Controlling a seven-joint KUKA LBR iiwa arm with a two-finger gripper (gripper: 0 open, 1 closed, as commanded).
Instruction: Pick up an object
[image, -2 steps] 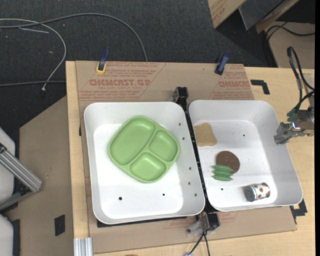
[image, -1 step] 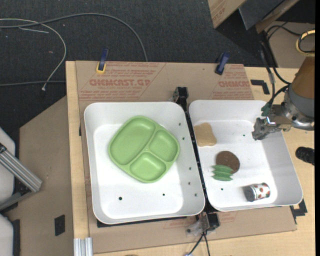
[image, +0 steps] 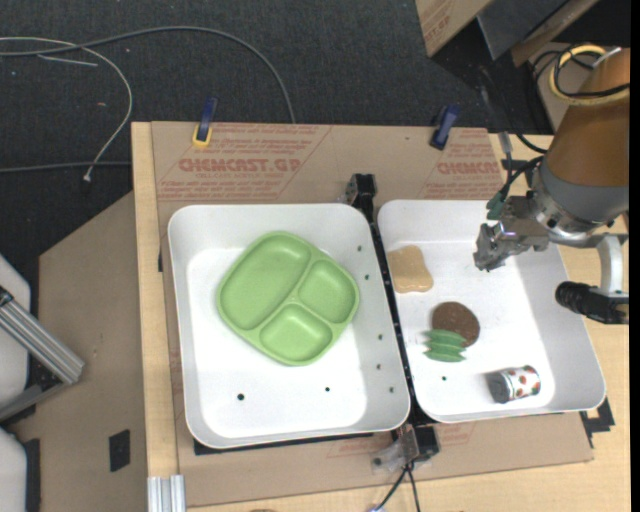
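Step in hand, by the look of it: choosing a target and bringing the tool (image: 492, 250) down over it. Hangs now above the upper right part of the right bin (image: 560, 330), over bare white floor, with nothing between the fingertips; whether set wide or narrow, cannot tell from this slant. Four candidates in that bin: a tan flat piece (image: 409, 269) near the left wall, a brown round piece (image: 455, 319) toward the middle, a green ridged piece (image: 446, 346) touching its lower edge, and a small patterned can (image: 514, 384) lying on its side near the front rim. In the left bin (image: 190, 300), a green divided plate (image: 288, 297), broad and low, probably awkward for a two-finger grasp. Best bet likely the tan piece: nearest to the tool and apart from the others, though close to the wall, so worth approaching with the fingers aligned along that wall rather than across it. Worth avoiding a descent on the seam between brown and green, where one finger could land on top of a piece instead of beside it. For the can, closing across the round body rather than end to end, since likely to roll. Straight descent, centred, then close before lifting.
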